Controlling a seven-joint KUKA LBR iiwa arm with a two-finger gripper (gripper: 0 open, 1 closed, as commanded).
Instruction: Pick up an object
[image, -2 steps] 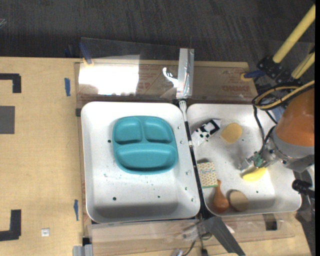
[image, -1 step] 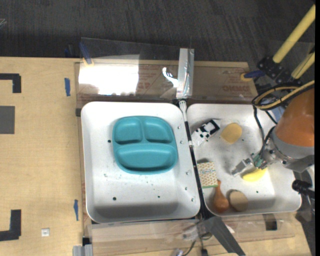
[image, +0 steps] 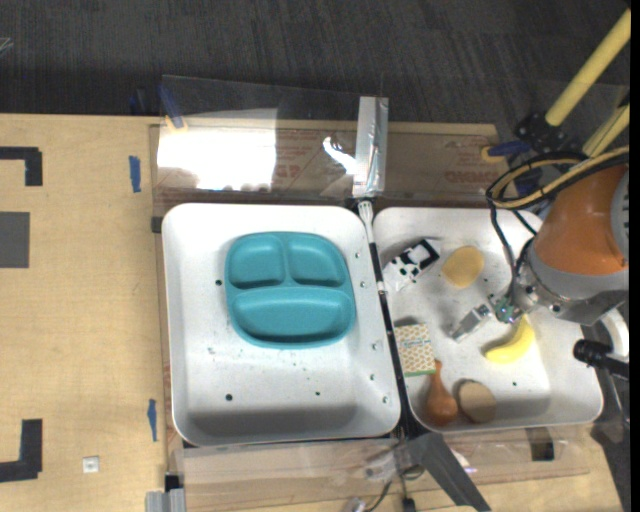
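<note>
**Operator:** Report layout, largest item first.

**Technician:** The left bin (image: 200, 400) carries a teal divided tray (image: 290, 287). The right bin (image: 570, 395) carries the loose objects. The arm (image: 588, 235) enters from the right of the camera view and hangs over the right bin's upper right area.

**Operator:** Contents of the right bin?

**Technician:** A yellow banana (image: 511, 343), a tan round piece (image: 463, 266), a brown pear-shaped item (image: 439, 395) touching a tan block (image: 478, 400), a patterned card (image: 415, 349), a black-and-white checkered item (image: 412, 258), and a small grey metallic piece (image: 467, 322).

**Operator:** Gripper status?

**Technician:** The gripper (image: 505, 308) sits low near the bin centre. How far the jaws stand apart cannot be resolved, and nothing is visibly between them.

**Operator:** Nearest candidate?

**Technician:** The banana. It lies just below the gripper tip in the camera view, toward the near wall, its long axis running diagonally from lower left to upper right. The grey piece lies just left of the tip. A pick on the banana would probably require a short shift toward the near wall, with the jaws closing across the narrow width.
</note>
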